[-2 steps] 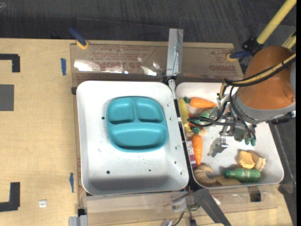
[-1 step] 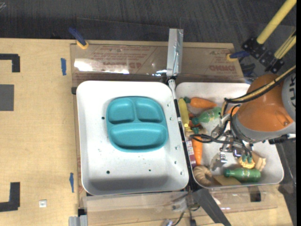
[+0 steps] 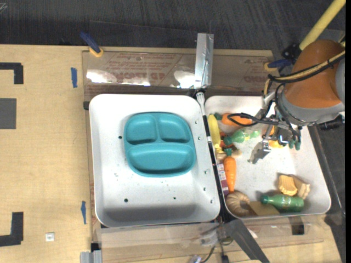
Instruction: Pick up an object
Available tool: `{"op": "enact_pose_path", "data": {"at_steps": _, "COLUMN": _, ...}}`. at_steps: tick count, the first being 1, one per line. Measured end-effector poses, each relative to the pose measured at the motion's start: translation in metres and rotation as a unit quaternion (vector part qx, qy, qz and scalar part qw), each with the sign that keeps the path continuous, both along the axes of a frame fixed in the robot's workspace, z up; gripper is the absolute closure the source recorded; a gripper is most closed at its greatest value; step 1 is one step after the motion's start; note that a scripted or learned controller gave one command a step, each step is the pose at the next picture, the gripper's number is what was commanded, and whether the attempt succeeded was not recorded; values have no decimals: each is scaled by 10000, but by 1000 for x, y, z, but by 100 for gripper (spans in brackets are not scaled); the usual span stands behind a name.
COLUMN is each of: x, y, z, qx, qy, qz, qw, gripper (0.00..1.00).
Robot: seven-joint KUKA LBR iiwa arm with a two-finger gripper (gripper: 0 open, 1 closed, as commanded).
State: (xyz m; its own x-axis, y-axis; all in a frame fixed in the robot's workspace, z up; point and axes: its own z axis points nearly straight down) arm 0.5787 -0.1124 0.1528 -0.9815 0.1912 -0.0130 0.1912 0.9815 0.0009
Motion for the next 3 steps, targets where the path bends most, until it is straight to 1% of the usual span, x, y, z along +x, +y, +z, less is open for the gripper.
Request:
{"op": "enact_pose_path", "data": {"at_steps": 1, "x": -29, "y": 15, "z": -63, "qx": -2, "qy": -12, "qz": -365, "qw": 9993, "gripper": 0}}
{"op": "enact_pose_path", "data": {"at_steps": 2, "x": -70, "y": 9, "z": -63, "qx": 10, "qy": -10, "qz": -760, "qw": 9971, "gripper": 0}}
{"op": "enact_pose_path", "data": {"at_steps": 3, "x": 2, "y": -33, "z": -9, "qx": 3, "qy": 0, "qz": -686, "qw": 9976, "gripper": 0}}
